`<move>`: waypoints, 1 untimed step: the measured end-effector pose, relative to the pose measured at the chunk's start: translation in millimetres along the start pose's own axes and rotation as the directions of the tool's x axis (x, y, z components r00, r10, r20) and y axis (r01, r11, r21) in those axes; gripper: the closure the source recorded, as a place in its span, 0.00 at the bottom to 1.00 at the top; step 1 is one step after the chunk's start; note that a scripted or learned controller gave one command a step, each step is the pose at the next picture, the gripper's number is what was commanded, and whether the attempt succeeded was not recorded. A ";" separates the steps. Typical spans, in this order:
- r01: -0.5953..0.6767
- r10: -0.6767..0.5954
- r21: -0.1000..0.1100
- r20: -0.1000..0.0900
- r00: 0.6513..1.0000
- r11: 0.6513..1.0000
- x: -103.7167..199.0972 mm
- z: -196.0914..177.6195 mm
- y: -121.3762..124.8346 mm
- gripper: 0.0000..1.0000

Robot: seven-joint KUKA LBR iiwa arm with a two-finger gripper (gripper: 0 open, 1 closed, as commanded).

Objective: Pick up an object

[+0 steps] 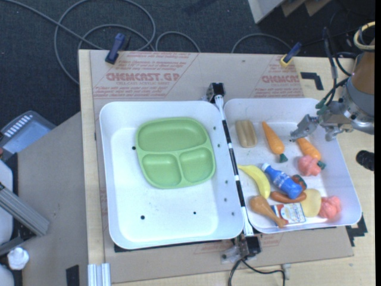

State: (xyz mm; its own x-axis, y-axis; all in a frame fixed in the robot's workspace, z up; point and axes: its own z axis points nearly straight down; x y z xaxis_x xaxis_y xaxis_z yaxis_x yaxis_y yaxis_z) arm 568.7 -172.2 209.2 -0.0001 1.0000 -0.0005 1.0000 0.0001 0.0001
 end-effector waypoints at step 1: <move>0.000 0.000 0.002 -0.001 1.000 1.000 27.1 115.9 30.0 0.00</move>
State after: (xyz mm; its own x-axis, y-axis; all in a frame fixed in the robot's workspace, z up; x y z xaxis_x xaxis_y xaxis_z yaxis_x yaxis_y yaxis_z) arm 598.7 -145.1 93.4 -0.0006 1.0000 0.0005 1.0000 0.0006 -0.0022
